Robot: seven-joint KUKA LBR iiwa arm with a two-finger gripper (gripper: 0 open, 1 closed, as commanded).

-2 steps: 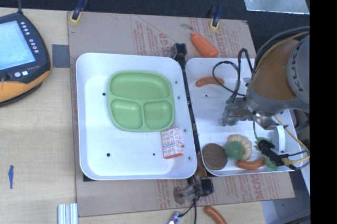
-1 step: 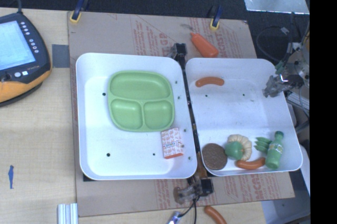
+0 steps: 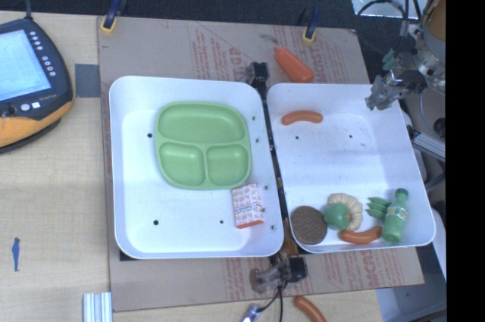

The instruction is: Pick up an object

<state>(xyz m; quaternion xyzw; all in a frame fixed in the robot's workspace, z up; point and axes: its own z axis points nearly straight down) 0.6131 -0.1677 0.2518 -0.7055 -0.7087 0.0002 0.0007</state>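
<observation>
My gripper [image 3: 381,95] hangs over the far right corner of the right bin [image 3: 356,154], with nothing visibly held. In that bin an orange-brown sausage [image 3: 301,117] lies near the far left. Along its near edge sit a brown round cookie [image 3: 308,224], a green and cream toy vegetable [image 3: 342,211], an orange sausage [image 3: 359,236], a small green leafy piece [image 3: 377,205] and a green bottle [image 3: 395,216]. The left bin [image 3: 132,161] holds a green divided plate [image 3: 203,144] and a red and white packet [image 3: 248,205].
An orange carrot [image 3: 293,64] lies on the cardboard behind the bins, and another orange piece [image 3: 311,307] lies in front of them. A teach pendant [image 3: 26,82] rests at the far left. Clamps [image 3: 112,16] pin the cardboard's back edge.
</observation>
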